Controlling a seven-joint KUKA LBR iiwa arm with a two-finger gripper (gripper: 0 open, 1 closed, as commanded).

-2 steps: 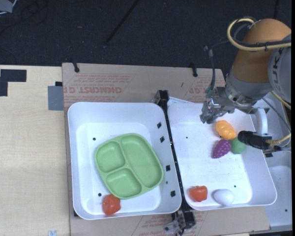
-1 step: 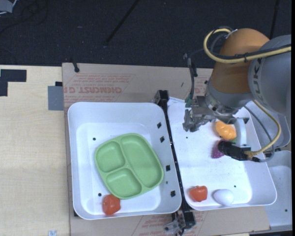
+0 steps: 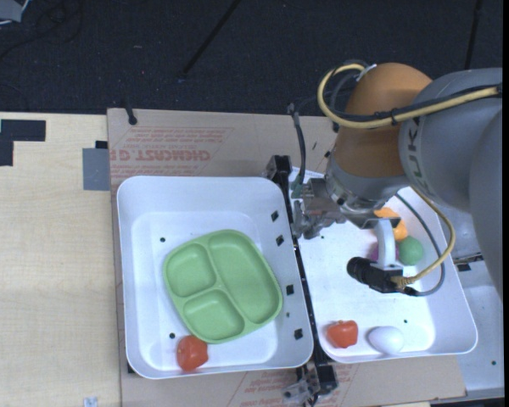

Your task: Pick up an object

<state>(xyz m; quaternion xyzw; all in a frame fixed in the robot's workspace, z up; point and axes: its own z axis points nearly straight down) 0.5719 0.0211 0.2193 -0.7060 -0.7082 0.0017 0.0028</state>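
My gripper (image 3: 310, 217) is low over the upper left corner of the right bin (image 3: 458, 333), close to the wall between the two bins. The right bin holds a red fruit-like piece (image 3: 343, 333) and a white egg (image 3: 387, 339) along its front wall. A green ball (image 3: 412, 250), an orange piece (image 3: 389, 214) and a bit of something pink (image 3: 374, 248) lie near its middle right, partly hidden by the arm. Nothing shows between the gripper's tips.
The left bin (image 3: 144, 202) holds a green divided plate (image 3: 222, 286) and a red piece (image 3: 192, 352) at its front. The arm's orange band and grey wrist (image 3: 382, 134) cover the right bin's back part. Brown cardboard lies under both bins.
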